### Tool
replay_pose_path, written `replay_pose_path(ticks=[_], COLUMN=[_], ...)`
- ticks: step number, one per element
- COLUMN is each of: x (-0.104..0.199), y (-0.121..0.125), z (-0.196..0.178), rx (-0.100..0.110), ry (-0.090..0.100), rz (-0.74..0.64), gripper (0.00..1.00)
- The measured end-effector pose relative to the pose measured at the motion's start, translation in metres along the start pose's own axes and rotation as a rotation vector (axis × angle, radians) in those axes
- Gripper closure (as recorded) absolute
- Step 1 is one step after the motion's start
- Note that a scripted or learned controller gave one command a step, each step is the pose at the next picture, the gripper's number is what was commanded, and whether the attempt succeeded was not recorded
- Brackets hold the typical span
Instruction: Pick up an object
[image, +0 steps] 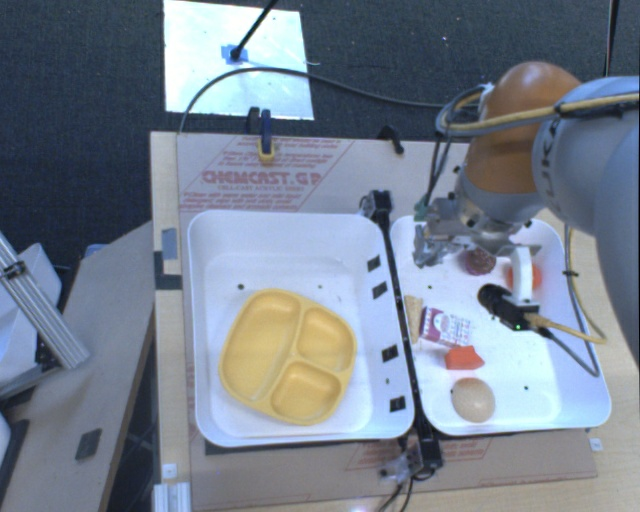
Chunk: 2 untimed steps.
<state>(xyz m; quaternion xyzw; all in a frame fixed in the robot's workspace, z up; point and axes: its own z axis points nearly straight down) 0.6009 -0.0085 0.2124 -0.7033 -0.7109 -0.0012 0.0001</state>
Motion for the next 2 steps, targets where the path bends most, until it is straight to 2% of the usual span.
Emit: replay_pose_path(ticks=[1,2], x=[0.063,0.111], y=[0.004,0.004], z=[-0.008,-0.014], rx=[0.001,0.001], ry=[0.001,0.000], rz=[-0.001,0.000], gripper=[1.00,1.00])
